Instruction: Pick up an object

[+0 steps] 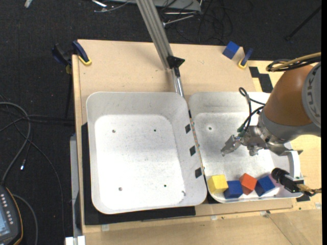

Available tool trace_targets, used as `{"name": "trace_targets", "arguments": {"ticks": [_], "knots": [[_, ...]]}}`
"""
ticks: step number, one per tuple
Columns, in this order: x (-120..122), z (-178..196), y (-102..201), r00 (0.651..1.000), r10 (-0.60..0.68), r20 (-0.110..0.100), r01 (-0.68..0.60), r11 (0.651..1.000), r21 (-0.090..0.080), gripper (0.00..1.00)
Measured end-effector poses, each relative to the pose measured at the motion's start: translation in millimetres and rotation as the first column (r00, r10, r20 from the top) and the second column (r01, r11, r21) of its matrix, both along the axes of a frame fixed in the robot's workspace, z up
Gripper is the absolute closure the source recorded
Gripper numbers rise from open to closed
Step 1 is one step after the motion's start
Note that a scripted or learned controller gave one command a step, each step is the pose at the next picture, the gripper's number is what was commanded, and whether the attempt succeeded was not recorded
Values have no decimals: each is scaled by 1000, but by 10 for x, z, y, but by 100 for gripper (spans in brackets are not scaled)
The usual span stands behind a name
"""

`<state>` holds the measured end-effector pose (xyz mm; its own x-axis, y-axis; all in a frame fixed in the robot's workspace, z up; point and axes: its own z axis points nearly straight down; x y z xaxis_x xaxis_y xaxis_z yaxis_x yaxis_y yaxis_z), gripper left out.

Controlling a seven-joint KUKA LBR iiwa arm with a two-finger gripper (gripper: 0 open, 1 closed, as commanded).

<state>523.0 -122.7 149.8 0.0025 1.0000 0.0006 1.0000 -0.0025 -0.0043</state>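
1. The metal two-finger gripper [228, 146] hangs over bare floor in the right shallow white plastic bin [214, 108] — whether it is parted or closed I cannot tell, and I see nothing in it.
2. The small yellow cube [217, 182], two blue blocks [233, 188] and the orange block [249, 181] huddle along the near wall — a descent there could clip the rim or jam against neighbours.

a: a robotics lab, judging by the grey-and-orange robot arm [294, 103] over the plywood bench [127, 68].

b: yes, plus loose black cables [15, 131] on dark carpet and a slanted aluminium camera pole [153, 24].
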Motion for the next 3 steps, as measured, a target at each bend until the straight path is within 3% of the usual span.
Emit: {"name": "trace_targets", "arguments": {"ticks": [1,2,3], "knots": [[280,802,123,1000,8,14,-8,1000,-3,0],[337,1717,-369,1000,-1,14,1,1000,-6,0],[248,568,123,1000,7,-4,-7,1000,2,0]]}}
